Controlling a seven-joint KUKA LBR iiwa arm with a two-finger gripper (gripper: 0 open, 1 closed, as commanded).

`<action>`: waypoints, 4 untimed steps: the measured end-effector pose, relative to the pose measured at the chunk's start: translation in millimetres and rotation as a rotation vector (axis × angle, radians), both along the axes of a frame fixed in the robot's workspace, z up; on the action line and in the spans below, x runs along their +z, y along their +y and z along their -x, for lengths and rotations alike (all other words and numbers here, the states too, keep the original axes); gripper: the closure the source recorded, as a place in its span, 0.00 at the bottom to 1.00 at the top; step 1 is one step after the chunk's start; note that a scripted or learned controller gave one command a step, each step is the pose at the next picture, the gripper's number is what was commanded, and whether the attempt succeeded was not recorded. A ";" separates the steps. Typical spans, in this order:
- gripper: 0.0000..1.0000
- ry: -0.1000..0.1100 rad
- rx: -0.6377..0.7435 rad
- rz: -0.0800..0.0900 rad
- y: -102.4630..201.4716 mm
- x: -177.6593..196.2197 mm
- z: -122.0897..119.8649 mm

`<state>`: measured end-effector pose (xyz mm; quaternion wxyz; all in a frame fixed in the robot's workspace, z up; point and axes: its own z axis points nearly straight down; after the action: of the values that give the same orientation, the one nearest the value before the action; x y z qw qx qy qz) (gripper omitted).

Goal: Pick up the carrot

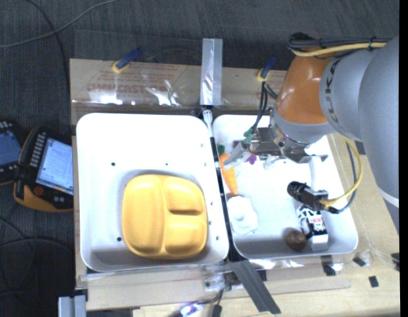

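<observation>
carrot (228, 176) lies at left edge of right bin (346, 240), beside white lump (242, 215). gripper (251, 148) hangs just above carrot's far end. can't tell jaws. step: reaching. next: go down, squeeze carrot, lift.

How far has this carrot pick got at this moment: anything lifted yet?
Nothing looks lifted. The carrot lies in the right bin, against its left wall beside the divider. In hand: the arm is over that bin, with the gripper low, just above and right of the carrot. Whether it is touching the carrot cannot be told. Left: grasping the carrot and raising it.
</observation>
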<state>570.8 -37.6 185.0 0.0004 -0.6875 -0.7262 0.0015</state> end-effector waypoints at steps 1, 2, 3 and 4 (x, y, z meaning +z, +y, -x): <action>0.00 0.001 0.022 0.001 -73.9 -52.0 -3.6; 0.00 -0.001 0.112 -0.001 39.2 -1.9 -35.8; 0.00 0.000 0.164 0.002 -41.7 -1.6 -26.4; 0.00 0.000 0.287 0.000 -61.9 -59.7 -45.1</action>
<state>615.9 -99.5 125.3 0.0001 -0.5763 -0.8172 0.0017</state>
